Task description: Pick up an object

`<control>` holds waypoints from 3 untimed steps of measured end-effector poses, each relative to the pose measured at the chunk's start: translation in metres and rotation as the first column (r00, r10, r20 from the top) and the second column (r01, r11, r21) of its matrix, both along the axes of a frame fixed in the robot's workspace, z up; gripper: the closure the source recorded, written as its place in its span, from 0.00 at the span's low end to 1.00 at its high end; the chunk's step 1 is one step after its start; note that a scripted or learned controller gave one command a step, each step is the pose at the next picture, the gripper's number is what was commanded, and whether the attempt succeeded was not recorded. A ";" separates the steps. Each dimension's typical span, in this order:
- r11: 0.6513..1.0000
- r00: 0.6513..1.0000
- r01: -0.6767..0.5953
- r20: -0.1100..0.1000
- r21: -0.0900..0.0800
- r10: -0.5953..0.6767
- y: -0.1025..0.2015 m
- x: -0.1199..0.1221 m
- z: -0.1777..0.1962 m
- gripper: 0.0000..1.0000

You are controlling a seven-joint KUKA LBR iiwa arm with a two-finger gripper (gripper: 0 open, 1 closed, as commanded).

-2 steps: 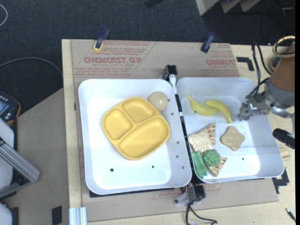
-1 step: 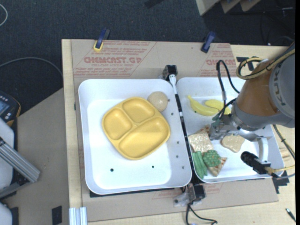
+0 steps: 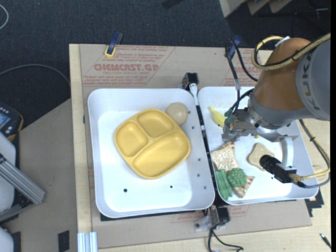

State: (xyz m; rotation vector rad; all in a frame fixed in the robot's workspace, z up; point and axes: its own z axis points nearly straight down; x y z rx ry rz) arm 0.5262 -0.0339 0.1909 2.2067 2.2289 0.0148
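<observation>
My gripper [image 3: 232, 130] hangs low in the right bin [image 3: 300, 193], near its left wall, under the grey and orange arm. A yellow banana-like piece [image 3: 217, 115] lies just to its left, partly hidden by it. Just below the gripper lies a speckled tan cracker [image 3: 224, 157]. Below that sit a green pea pod [image 3: 222, 184] and a green bumpy piece [image 3: 237, 176]. A tan bread-shaped piece [image 3: 257, 154] lies to the right, beside a black part of the arm. I see nothing held.
The left bin [image 3: 102, 156] holds a yellow divided plate [image 3: 153, 142] and a beige ball [image 3: 177, 112] at the plate's upper right. A black clip [image 3: 190, 81] sits at the top of the ridge between the bins. Cables run along the right side.
</observation>
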 end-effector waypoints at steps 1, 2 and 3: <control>1.000 1.000 0.002 -0.016 0.001 -0.002 0.070 -0.037 -0.007 1.00; 1.000 1.000 0.001 0.002 0.002 -0.001 0.123 -0.035 0.102 1.00; 1.000 1.000 0.009 0.005 0.000 -0.009 0.108 -0.046 0.220 1.00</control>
